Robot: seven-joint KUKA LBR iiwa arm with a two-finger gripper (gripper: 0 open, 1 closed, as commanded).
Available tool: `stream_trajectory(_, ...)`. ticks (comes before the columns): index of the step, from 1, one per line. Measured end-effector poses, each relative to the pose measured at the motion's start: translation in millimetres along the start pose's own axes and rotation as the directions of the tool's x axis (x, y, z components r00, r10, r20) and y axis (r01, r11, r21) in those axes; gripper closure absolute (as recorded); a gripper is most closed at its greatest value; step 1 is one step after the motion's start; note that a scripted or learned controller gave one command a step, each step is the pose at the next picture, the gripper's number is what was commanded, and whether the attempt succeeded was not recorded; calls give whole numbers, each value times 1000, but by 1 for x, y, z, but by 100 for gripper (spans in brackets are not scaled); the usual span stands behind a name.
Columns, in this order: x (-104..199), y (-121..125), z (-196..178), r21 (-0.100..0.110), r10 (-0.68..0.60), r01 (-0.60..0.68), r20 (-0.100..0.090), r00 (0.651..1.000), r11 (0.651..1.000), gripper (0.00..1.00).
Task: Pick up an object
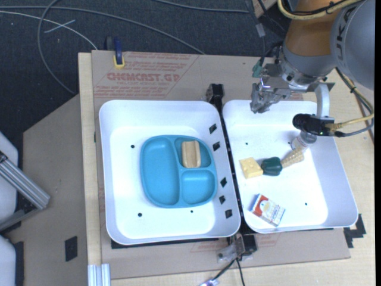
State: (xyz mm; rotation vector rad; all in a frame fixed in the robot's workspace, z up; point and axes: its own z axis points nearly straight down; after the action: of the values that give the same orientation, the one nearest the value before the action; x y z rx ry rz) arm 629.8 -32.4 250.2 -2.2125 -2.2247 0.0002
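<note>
The job is to pick up an object, and from this view nothing is picked up yet.

The arm (324,22) reaches in from the right. Its hand (262,103) hangs over the back edge of the right bin (339,183), near the wall between the two bins. The hand is small and dark from here, so I cannot tell if it is released or clenched. Nothing shows in it, and nothing hangs under it.

The things to pick all lie low in the right bin. A yellow block (250,167) sits near the middle, and a dark green thing (271,166) touches its right side. A tan stick-like piece (293,157) points out from the green thing toward the back right. A small red and white box (266,210) lies near the front edge, apart from the others. All of them are in front of the hand, not under it.

The left bin (113,159) holds a blue tray (161,171) with three parts. A tan block (190,154) lies in the tray's back right part.

So the task looks like it is at the start. What is left, I think, is almost all of it: the hand needs to move forward over one thing, go down, close on it and lift it. The yellow block and the green thing touch each other, so they may be harder to grab one at a time. The red and white box lies alone, so it may be the easy one.
</note>
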Motion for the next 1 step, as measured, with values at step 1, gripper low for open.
stream_trajectory(1,57,0,16,0,1,-1,1,1000,1000,100)
